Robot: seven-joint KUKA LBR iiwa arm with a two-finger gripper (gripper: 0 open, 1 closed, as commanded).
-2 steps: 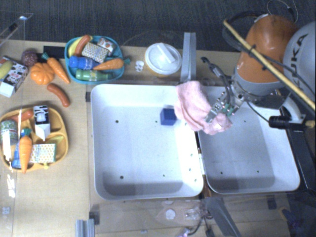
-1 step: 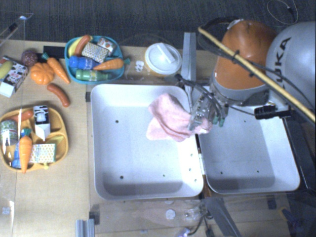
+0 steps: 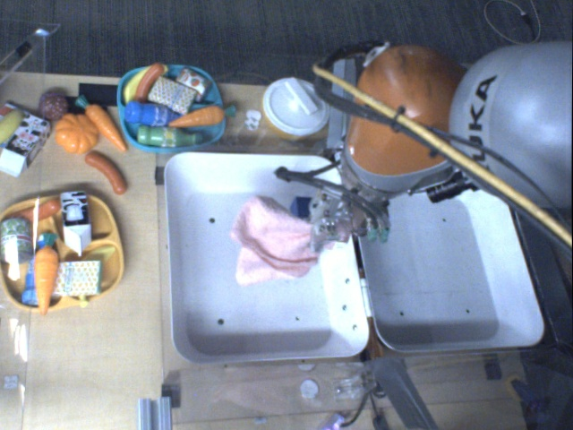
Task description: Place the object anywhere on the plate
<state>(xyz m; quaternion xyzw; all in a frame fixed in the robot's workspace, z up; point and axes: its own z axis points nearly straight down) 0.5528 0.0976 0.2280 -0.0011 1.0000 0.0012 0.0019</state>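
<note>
A grey KUKA arm with its orange band reaches over two shallow white bins, the left bin and the right bin, its gripper low at the left bin's right wall. Whether the pincer is open, or has hold of anything, cannot be told from this view. A crumpled pink cloth lies in the left bin, right of centre, its right edge at the gripper. By the look of it the cloth is light, soft and limp; pinching a raised fold near its middle seems safest, since a corner would likely drape or slip.
</note>
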